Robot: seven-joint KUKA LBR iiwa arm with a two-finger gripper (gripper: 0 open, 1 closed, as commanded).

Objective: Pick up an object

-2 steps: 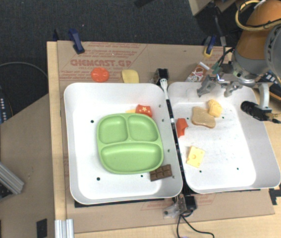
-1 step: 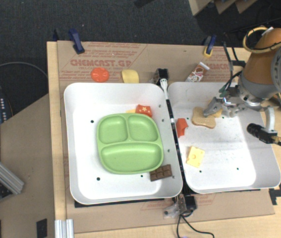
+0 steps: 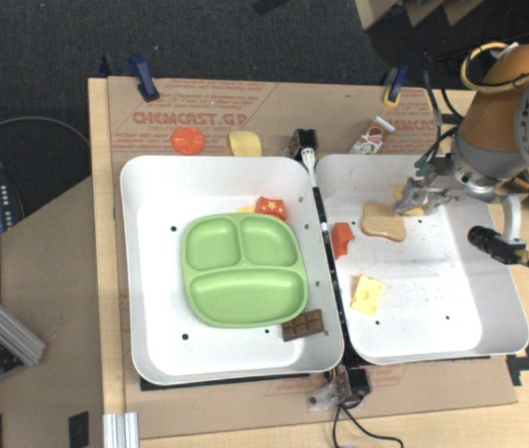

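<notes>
Toast slice [image 3: 382, 223], one, beside one cheese wedge [image 3: 368, 295], one gripper [image 3: 416, 197].

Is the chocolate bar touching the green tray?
Touching. The camera view shows the chocolate bar tucked against the lower right corner of the green tray, with no white bin floor between them.

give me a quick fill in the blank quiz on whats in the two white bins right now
1. The green three-compartment plastic plate sits in the ____ white bin.
2. The yellow holed cheese slice lies in the ____ white bin.
3. The gripper hovers beside the tan ____-shaped toy.
4. The brown chocolate bar lies by the plate's ____ edge.

Missing words: left; right; bread; near
</notes>
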